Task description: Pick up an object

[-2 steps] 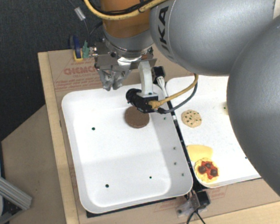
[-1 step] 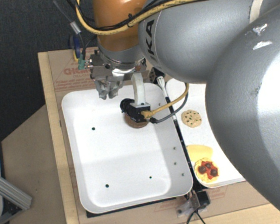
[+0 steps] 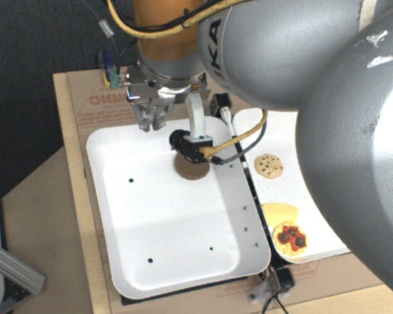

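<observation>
Gripper [image 3: 150, 117] hangs over the upper edge of the left bin [image 3: 162, 221], upper centre of frame. Clenched or released: cannot tell from here. Brown disc [image 3: 197, 171] lies in that bin's upper right, just below-right of the gripper. Right bin [image 3: 290, 191]: chip cookie [image 3: 269, 166]; below it, a yellow piece with red blobs [image 3: 288, 231].

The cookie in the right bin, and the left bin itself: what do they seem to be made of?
The cookie looks like a toy, probably plastic or rubber, with a matt finish: its tan colour is flat and the dark chips are even. The left bin seems to be moulded white plastic, smooth with a slight sheen: it has rounded corners and a softly lit patch.
</observation>
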Robot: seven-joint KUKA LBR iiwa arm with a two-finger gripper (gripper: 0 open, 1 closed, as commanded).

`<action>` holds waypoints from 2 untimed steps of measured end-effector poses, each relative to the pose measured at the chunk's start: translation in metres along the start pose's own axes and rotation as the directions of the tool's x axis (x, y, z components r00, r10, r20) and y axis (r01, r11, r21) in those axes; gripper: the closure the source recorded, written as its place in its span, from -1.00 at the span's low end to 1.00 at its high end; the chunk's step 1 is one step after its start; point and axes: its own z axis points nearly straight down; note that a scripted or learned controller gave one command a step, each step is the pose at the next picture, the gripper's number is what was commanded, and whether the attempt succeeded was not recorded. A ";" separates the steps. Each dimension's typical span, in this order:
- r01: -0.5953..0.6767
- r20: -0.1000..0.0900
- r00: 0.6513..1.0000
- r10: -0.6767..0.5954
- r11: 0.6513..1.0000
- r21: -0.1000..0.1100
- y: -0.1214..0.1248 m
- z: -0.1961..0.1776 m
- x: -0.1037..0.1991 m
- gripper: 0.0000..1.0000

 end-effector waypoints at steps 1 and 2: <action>0.000 -0.001 1.000 0.000 1.000 -0.001 -0.005 -0.026 0.000 1.00; 0.000 0.000 1.000 0.000 1.000 0.000 -0.010 -0.037 0.000 1.00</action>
